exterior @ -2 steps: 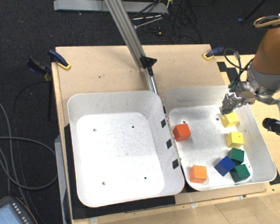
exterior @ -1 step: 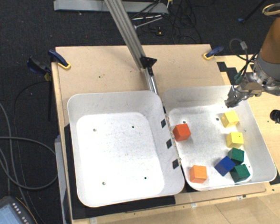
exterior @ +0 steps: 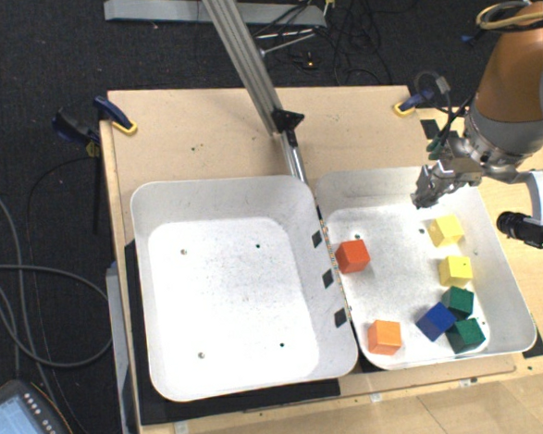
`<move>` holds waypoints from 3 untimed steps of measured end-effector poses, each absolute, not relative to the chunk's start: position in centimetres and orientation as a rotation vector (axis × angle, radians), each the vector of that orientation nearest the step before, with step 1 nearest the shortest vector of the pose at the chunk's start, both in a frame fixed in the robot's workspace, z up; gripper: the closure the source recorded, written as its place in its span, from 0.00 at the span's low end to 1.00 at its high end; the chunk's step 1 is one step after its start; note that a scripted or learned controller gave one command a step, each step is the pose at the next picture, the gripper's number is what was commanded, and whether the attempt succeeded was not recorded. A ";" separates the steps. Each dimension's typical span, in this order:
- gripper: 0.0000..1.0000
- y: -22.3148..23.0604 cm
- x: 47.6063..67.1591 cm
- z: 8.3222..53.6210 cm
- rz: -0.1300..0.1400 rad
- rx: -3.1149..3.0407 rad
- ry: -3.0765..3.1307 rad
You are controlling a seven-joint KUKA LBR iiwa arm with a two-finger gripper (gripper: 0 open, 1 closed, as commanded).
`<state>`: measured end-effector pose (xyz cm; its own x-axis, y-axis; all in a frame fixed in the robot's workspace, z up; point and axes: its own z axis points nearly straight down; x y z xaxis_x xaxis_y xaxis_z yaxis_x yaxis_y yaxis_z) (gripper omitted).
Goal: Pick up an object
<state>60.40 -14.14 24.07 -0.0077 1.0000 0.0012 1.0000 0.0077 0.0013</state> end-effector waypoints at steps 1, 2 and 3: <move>1.00 -8.5 60.1 25.0 0.003 2.212 2.231; 1.00 -2.5 60.4 24.0 0.001 2.213 2.233; 1.00 2.9 61.0 23.6 0.002 2.212 2.231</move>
